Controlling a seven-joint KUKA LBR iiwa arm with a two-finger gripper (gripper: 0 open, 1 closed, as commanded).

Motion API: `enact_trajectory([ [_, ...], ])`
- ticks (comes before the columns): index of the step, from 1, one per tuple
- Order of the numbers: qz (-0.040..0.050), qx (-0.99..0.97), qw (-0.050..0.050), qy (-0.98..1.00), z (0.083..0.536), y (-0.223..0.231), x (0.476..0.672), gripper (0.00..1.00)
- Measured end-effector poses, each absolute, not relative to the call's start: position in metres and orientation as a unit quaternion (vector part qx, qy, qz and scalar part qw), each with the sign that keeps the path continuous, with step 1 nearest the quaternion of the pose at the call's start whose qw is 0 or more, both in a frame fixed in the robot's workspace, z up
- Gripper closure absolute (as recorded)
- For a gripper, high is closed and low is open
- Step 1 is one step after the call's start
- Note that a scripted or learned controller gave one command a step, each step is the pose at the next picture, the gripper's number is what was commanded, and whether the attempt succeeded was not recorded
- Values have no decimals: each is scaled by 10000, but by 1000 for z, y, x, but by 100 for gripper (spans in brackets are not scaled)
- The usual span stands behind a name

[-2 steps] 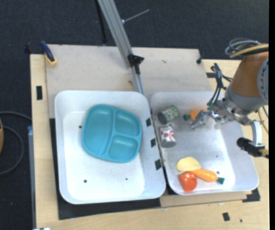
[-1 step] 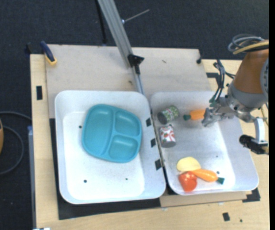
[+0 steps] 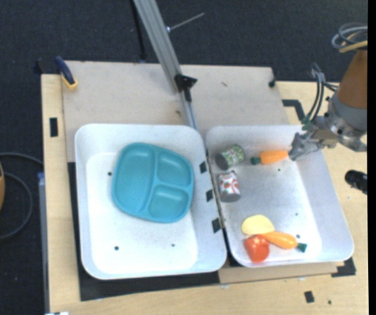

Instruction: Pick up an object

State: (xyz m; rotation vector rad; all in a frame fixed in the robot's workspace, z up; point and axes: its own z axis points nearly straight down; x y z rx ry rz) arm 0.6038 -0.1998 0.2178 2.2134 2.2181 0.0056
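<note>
Gripper [image 3: 300,146] hovers at the right bin's [image 3: 319,195] far right rim, finger spread unreadable, nothing visibly held, the toy carrot [image 3: 271,156] just to its left, long axis pointing toward it.

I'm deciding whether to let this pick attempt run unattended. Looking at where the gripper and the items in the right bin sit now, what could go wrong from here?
1. The gripper sits low beside the orange carrot near the right bin's far wall; it may push the carrot instead of catching it.
2. The green can and the silver can lie on their sides close by; a knock could set them rolling.
3. The tomato, the yellow piece and the second carrot touch, so grabbing one may drag the others.
</note>
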Motion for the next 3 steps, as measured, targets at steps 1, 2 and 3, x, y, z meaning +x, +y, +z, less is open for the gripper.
enact_trajectory([
  [1,11,7062,28,7080,254,-201,605,100],
  [2,2,7051,3,7091,245,-155,591,100],
  [3,3,7051,3,7091,237,-110,578,100],
])
